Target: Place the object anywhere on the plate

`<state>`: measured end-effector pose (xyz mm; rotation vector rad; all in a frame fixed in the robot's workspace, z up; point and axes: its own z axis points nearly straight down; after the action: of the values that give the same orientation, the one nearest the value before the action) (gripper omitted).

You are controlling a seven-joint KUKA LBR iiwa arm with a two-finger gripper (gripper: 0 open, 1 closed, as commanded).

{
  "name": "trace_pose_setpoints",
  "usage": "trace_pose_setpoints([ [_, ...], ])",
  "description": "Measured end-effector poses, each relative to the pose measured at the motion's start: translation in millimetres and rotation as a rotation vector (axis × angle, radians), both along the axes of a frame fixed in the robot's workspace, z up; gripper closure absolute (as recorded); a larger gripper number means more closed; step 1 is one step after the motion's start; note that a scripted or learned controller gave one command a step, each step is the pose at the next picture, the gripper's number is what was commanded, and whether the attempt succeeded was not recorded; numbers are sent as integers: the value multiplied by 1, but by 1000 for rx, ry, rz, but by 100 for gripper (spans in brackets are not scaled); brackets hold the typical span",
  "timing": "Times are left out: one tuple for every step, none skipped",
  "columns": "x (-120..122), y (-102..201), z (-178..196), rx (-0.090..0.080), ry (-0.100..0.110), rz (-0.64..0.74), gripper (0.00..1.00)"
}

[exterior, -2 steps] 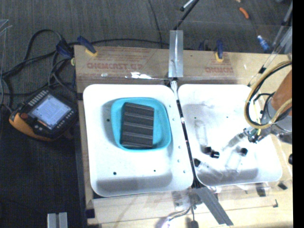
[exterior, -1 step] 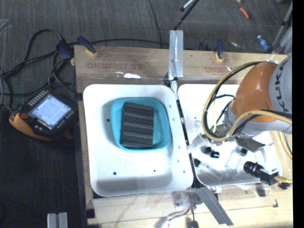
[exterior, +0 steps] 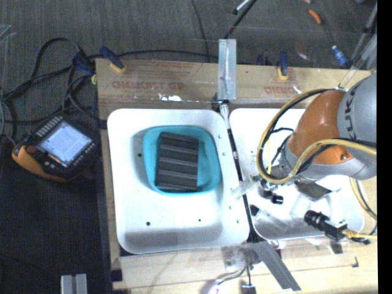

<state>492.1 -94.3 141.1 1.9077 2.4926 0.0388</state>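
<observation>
A dark grey ribbed block (exterior: pixel 178 161) lies flat on the teal plate (exterior: pixel 210 164) in the left bin (exterior: pixel 165 231). The block covers most of the plate's middle, and the teal rim shows all around it. My gripper (exterior: pixel 270 193) hangs over the right bin (exterior: pixel 245 127), near its left wall and well apart from the block. It sits below the orange wrist band (exterior: pixel 318 130), half hidden by cables and the arm's body.
Yellow and black cables (exterior: pixel 272 146) loop around the wrist above the right bin. A metal post (exterior: pixel 227 69) stands behind the ridge between the two bins. A handheld control pendant (exterior: pixel 58 147) lies on the floor at left.
</observation>
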Motion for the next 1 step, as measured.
trace_pose_setpoints([
  [-9,-83,61,-20,17,160,0],
])
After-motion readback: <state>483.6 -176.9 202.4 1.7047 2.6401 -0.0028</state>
